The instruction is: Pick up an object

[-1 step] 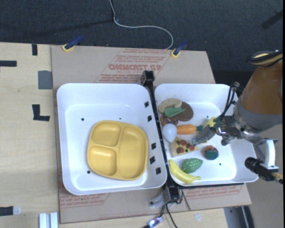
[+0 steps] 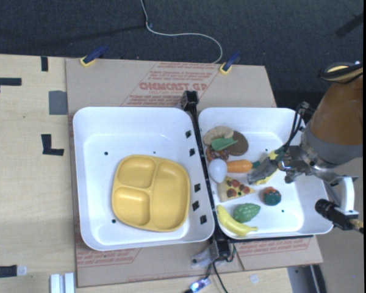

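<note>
While the arm reaches in from the right, its end effector (image 2: pixel 263 171) hangs low over the right bin (image 2: pixel 291 119); whether it is apart or together I cannot tell; toy foods cluster beside it: carrot (image 2: pixel 239 166), egg (image 2: pixel 218 170), banana (image 2: pixel 233 223); a yellow tray (image 2: pixel 151 192) fills the left bin (image 2: pixel 88 127).

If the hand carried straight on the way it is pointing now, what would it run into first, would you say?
Probably the pizza slice. The hand points left and slightly down the camera view, above the right bin, with the carrot just beside that line. Its height is unclear.
</note>
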Controlling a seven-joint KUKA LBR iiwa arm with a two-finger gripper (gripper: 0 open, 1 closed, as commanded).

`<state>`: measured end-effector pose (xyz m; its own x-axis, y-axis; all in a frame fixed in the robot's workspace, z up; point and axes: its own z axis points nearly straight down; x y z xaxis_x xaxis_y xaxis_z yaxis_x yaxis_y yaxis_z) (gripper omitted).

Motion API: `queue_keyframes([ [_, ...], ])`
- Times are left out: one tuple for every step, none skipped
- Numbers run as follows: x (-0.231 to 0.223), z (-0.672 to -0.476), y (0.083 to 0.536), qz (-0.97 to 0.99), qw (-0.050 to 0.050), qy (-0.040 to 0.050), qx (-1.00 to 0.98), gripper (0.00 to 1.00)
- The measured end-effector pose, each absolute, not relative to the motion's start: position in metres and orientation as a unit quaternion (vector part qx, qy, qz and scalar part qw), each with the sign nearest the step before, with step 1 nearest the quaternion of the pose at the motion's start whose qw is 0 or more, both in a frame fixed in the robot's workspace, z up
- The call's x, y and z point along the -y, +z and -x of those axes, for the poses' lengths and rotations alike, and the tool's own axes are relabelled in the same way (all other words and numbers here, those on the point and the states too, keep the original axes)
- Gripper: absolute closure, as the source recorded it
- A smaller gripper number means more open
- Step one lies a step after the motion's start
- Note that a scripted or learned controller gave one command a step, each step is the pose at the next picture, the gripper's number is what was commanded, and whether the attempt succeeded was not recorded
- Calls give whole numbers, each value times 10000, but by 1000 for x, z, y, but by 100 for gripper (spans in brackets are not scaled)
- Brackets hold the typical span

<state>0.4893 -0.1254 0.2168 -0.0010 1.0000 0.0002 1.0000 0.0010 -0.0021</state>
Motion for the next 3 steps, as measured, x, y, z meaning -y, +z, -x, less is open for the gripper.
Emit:
queue_keyframes([
  [119, -492, 171, 7066, 28, 18, 7076, 0],
  [109, -488, 111, 7066, 43, 25, 7076, 0],
  [108, -488, 83, 7067, 17, 7, 7075, 0],
])
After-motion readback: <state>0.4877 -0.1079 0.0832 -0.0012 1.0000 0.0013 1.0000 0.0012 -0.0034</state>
